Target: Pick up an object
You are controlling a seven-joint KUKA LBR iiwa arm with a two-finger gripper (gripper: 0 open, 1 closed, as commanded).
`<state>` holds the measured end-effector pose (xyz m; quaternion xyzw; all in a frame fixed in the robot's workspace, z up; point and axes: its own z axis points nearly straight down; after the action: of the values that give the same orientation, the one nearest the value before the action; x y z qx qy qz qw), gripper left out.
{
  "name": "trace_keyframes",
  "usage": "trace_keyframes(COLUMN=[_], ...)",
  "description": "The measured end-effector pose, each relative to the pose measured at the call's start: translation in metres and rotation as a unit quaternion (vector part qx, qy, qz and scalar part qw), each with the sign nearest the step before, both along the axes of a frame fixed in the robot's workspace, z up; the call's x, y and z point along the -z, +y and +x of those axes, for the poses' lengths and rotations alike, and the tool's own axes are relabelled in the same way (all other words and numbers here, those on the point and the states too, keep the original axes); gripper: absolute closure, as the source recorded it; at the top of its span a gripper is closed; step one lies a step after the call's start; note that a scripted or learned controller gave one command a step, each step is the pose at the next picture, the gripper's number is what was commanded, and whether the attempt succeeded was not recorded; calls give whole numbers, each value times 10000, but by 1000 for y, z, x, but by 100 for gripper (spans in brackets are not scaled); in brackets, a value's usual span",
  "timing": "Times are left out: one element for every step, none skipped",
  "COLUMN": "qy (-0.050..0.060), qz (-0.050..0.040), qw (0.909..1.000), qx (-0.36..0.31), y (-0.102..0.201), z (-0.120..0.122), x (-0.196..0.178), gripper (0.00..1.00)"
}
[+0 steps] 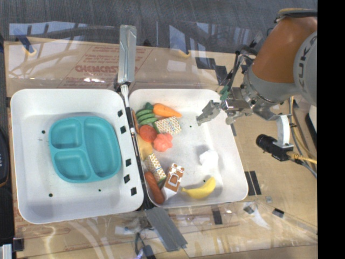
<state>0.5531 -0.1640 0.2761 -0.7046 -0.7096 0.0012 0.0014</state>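
In the left bin (21,144) lies a teal tray (84,147). The right bin (229,144) holds toy food: a carrot (166,110) pointing right, a banana (200,189) lying crosswise near its front edge. The pincer (207,114) hangs above the bin; whether it is clenched, I cannot tell.

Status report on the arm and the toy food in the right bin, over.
Gripper over the right bin, upper right part, nothing seen between its fingers. Banana, carrot and the rest of the pile lying along the bin's left side. Teal tray in left bin.
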Motion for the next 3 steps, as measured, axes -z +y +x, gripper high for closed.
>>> trace_keyframes(qy=[12,-22,-8], qz=[-1,-6,-4], qw=[10000,9998,9997], qx=[-86,-214,-227], y=[56,72,72], z=[24,18,17], x=[58,183,174], gripper=[0,0,100])
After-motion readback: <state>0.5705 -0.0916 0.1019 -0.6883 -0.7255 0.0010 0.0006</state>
